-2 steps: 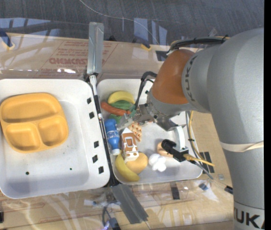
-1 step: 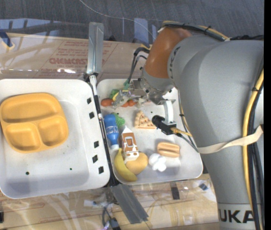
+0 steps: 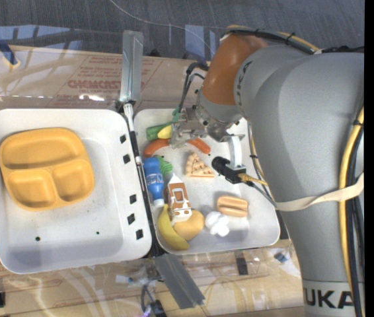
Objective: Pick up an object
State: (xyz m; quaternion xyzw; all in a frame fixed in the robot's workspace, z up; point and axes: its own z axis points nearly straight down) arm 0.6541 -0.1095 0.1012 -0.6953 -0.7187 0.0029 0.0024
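Observation:
The right bin (image 3: 261, 224) holds several toy foods. My gripper (image 3: 182, 128) is low over its far left corner, right by a green piece (image 3: 154, 131) and a small yellow piece (image 3: 165, 133). An orange carrot-like piece (image 3: 154, 147) lies just in front of it, and a short orange sausage (image 3: 199, 145) lies to its right. Nearer the middle lies a pizza slice (image 3: 199, 166). The wrist hides whatever is directly under the gripper.
Also in the right bin are a blue bottle (image 3: 152, 178), a small carton (image 3: 178, 201), a banana (image 3: 168, 230), a potato (image 3: 189, 224), a hot dog (image 3: 232, 206) and a white lump (image 3: 219, 225). A yellow divided plate (image 3: 45, 167) sits in the left bin (image 3: 61, 243).

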